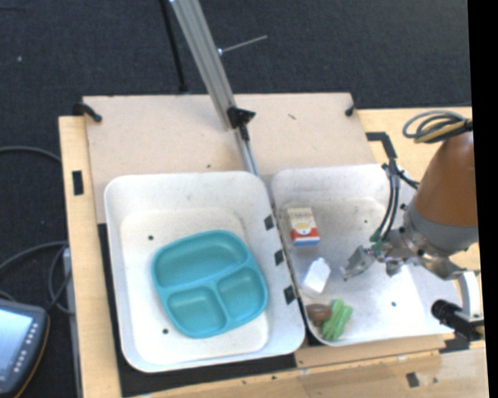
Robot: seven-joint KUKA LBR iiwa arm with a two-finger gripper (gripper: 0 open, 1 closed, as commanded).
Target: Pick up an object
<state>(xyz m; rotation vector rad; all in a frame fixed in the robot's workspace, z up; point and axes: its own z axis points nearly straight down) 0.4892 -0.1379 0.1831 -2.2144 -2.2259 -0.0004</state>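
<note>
Four candidate objects lay in the right bin [373, 179], gathered toward its left and near side: a small carton [301, 225] with an orange-and-white face close to the dividing wall, a white block [316, 275] nearer the middle, and a green object [338, 319] touching a brown lump [319, 313] at the near-left corner. The gripper [362, 261] hung over the bin floor just right of the white block, with nothing visible between its fingers; how far apart they stood could not be told from the view. The carton looked light and stiff, likely thin card that could dent, and would best be taken across its narrow sides. The white block seemed light and firm, an easy pinch across its short width, and it lay nearest. The green and brown pieces looked soft or rounded and sat tight against the wall, leaving little room for a finger. The left bin [120, 201] held a teal divided tray [210, 281]. Both bins sat on a pale wooden surface [162, 132] above dark carpet, with a slanted metal post [206, 51] behind.
</note>
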